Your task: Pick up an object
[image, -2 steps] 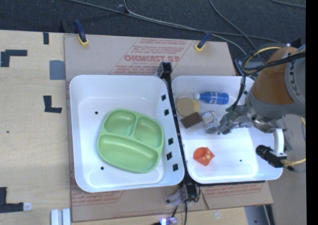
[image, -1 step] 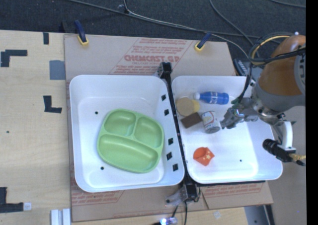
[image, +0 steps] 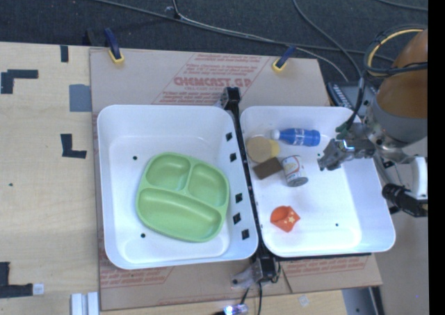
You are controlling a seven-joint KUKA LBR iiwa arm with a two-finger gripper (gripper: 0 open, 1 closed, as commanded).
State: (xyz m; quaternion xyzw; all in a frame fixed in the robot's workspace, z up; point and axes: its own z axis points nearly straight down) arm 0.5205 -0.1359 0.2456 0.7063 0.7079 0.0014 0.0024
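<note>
Nearest the lower edge, in the right bin [image: 361, 233], a small orange-red crumpled object [image: 284, 217] lies by itself on the white floor. Left of it, in the left bin [image: 111, 126], sits a green divided plate [image: 183, 196]. Farther up the right bin there is a cluster: a small can on its side [image: 295, 171], touching a brown block [image: 268, 167], then a tan round lid-like piece [image: 260, 147], and a blue-labelled bottle [image: 297, 137] lying flat.

The gripper [image: 332, 158] hangs at the right, just beside the can and bottle, holding nothing that I can see; whether its jaws are apart or together I cannot tell. I'd judge this the approach step. Next it needs to line up over one item, likely the can, and descend cleanly without nudging its neighbours.
</note>
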